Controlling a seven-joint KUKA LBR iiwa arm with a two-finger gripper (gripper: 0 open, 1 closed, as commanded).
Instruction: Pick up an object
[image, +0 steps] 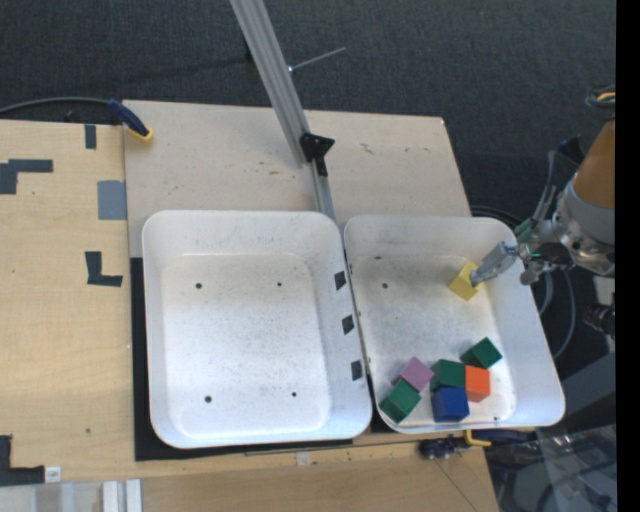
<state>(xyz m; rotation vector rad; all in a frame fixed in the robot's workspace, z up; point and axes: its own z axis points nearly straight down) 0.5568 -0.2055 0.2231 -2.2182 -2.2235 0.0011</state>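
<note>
**Operator:** From my screen, the grey arm with the orange band (598, 190) reaches in from the right, over the rim of the right-hand shallow white bin (400, 240). Its two-finger gripper (488, 270) points down and to the left, with its tip right at the small yellow block (463, 282).

**Observer:** Has it got hold of that block?

**Operator:** I cannot tell. The tip meets the block's upper right corner, but the fingers merge into one grey shape at this resolution, so I can't say how far apart they stand or whether the block sits between them. The block lies in the upper right part of the right bin, tilted, apparently on the bin floor near the sloping wall.

**Observer:** What else is in that bin?

**Operator:** A cluster at the near edge: a pale purple cube (415, 374), a dark green cube (401, 400) just below and left of it, a second green block (448, 374) beside the purple one, a blue cube (450, 403) under that, an orange cube (477, 383) touching the blue one's right side, and a third green cube (484, 352) a little above the orange one. All are well apart from the yellow block.

**Observer:** And the other bin?

**Operator:** The left-hand shallow white bin (160, 300) sits edge to edge with the right one. A slanted grey metal bar (275, 75) comes down from the top to the point where the two bins meet.
</note>
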